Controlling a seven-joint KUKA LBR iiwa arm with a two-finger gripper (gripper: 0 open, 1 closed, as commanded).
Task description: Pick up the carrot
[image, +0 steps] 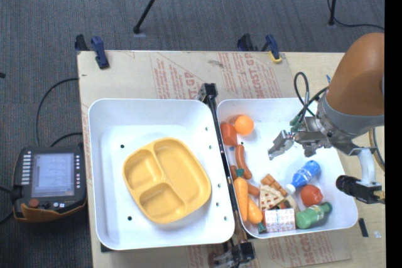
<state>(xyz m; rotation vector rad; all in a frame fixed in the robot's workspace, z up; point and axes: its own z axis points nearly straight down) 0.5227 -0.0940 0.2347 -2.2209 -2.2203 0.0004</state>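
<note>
Left bin (100,135): one yellow divided plate (166,180). Right bin (276,111): carrot (241,196) near its left wall, low; orange ball (244,125), blue bottle (305,174), small toys crowded, hard to separate. Gripper (282,142) above bin centre, fingers spread, holding nothing.

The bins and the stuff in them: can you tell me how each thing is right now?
Carrot: lying flat by the right bin's left wall, not picked up.
Blue bottle: lying on its side.
Green bottle: lying on its side.
Orange ball: resting near the bin's back corner.
Yellow plate: right way up in the left bin, nothing on it.
Gripper: above the right bin, holding nothing.
</note>
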